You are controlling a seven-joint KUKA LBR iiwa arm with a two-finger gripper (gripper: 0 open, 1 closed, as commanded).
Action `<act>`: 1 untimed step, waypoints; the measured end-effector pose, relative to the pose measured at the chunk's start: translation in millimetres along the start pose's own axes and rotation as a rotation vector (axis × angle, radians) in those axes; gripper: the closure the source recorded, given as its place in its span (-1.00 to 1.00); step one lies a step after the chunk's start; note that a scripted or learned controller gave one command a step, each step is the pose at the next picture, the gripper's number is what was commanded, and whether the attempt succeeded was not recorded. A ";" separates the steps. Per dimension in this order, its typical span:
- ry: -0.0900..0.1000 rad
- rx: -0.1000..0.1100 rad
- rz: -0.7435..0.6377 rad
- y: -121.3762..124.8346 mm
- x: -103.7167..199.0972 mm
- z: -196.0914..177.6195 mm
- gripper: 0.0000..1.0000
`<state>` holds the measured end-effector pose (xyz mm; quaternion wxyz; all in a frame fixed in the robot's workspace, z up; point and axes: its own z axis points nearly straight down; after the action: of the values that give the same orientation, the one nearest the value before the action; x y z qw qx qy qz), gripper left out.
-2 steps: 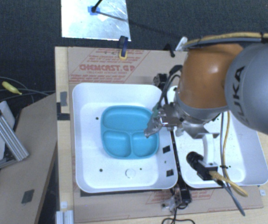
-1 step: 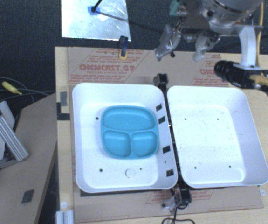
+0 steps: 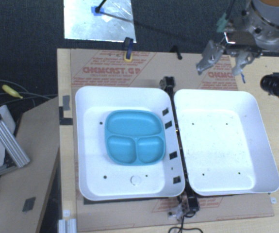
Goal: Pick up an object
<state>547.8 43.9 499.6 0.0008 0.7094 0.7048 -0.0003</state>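
- Blue three-compartment plastic plate [image 3: 134,143], the only thing to pick, lies flat in the left white bin [image 3: 88,130].
- Hand [image 3: 223,63] hangs fingers apart, empty, above the right white bin's [image 3: 255,130] far edge, likely poised before descending.

My one fixed camera sits above the pale wooden tabletop [image 3: 42,130], looking down at a slant, far enough back to take in both shallow white plastic bins [image 3: 124,95], with the grey arm [image 3: 270,13] entering from the right.
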 end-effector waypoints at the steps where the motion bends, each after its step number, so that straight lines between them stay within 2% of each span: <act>1: 0.000 0.008 -0.001 -9.2 -50.1 92.9 -1.00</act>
<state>538.3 -6.3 406.8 -0.0019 0.7090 0.7052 -0.0030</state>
